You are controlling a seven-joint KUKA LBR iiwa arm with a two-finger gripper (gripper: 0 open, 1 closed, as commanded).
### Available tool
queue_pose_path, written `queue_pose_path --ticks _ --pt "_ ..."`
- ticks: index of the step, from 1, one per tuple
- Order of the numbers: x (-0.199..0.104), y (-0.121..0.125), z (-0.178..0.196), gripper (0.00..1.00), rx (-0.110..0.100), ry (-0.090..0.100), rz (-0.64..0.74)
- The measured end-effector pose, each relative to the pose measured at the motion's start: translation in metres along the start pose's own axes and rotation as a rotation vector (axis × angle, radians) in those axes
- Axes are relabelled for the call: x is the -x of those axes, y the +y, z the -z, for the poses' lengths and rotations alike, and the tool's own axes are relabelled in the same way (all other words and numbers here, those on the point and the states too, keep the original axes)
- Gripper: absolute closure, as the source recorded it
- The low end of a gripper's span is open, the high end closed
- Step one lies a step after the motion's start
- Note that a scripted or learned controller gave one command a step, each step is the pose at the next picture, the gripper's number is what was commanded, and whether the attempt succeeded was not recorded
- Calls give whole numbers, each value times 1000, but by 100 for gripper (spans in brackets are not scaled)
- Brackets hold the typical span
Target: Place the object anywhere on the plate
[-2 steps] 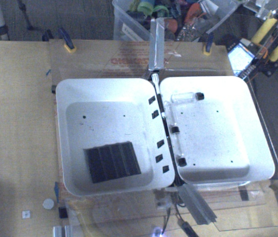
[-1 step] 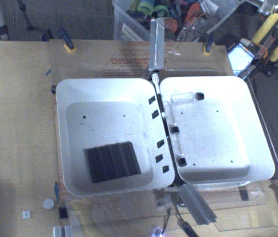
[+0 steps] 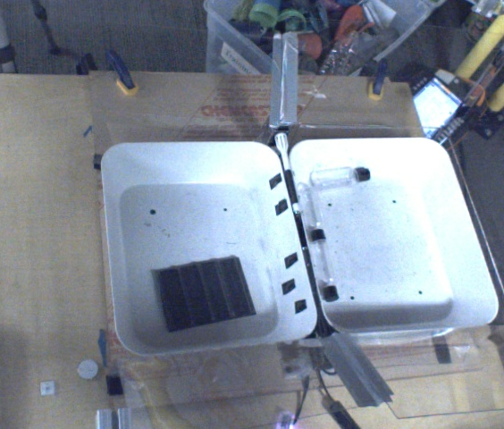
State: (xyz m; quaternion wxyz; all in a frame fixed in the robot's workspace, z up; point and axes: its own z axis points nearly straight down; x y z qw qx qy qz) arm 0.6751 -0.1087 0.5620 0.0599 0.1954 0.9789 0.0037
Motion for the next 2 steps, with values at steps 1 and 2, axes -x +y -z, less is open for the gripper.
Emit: queue_pose_path --ticks 1,2 --pt "2 1 13 100 3 -13 1" --pt "4 2 25 100 5 -25 1"
